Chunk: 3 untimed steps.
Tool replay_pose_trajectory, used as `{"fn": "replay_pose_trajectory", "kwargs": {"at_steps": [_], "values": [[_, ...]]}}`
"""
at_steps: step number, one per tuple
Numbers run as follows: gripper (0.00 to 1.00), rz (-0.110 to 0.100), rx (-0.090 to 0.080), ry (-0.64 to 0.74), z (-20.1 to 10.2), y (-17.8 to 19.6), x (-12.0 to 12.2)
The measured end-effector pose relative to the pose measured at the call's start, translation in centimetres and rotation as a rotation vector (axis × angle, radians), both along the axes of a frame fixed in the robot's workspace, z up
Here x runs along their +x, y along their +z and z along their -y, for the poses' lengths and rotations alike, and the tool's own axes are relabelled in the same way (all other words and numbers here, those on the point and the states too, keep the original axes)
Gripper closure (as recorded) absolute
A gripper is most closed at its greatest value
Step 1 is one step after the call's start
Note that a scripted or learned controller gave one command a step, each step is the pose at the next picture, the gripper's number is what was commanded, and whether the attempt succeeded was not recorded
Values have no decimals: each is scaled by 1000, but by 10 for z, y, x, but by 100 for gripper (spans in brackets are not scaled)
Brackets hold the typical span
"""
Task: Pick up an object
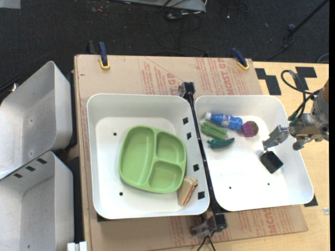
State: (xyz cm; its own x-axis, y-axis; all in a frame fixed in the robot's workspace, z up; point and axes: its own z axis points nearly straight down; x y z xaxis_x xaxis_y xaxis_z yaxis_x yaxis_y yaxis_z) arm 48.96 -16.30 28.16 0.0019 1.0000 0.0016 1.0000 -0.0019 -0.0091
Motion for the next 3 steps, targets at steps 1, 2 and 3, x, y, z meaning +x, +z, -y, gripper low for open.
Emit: {"fn": "replay_pose_trajectory", "kwargs": {"at_steps": [1, 2, 3], "values": [[0, 9, -2, 3, 0, 4, 2], [0, 4, -1, 0, 6, -55, 7], [0, 3, 0, 1, 3, -119, 7]]}}
